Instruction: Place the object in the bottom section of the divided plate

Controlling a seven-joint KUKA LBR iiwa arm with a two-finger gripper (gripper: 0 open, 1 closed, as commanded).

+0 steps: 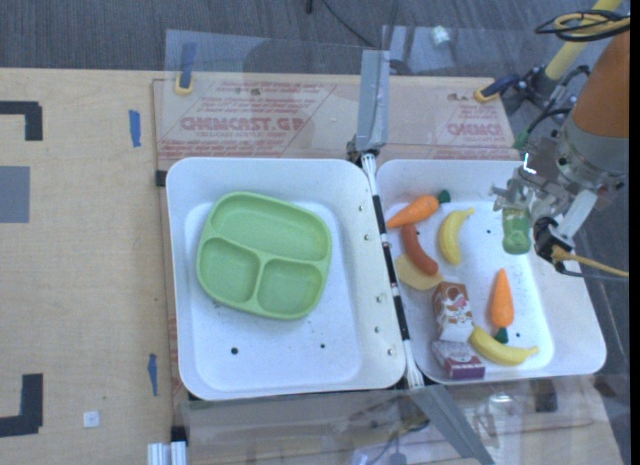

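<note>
Gripper (519, 215) over the right bin (585, 343), fingers closed on a small green bottle (516, 232). Green divided plate (264, 255) in the left bin (190, 353) (well apart from the bottle). Red lettering on the board (250, 113) behind: "CHEMCAST GP".

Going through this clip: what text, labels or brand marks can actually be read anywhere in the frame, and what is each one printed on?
"CHEMCAST GP", reddish print, partly blurred, so the reading is tentative: on the protective film of the clear sheet behind the left bin.
The same kind of print on the sheet behind the right bin: too blurred to read.
Carton in the right bin: printed front, too small to read.
</note>
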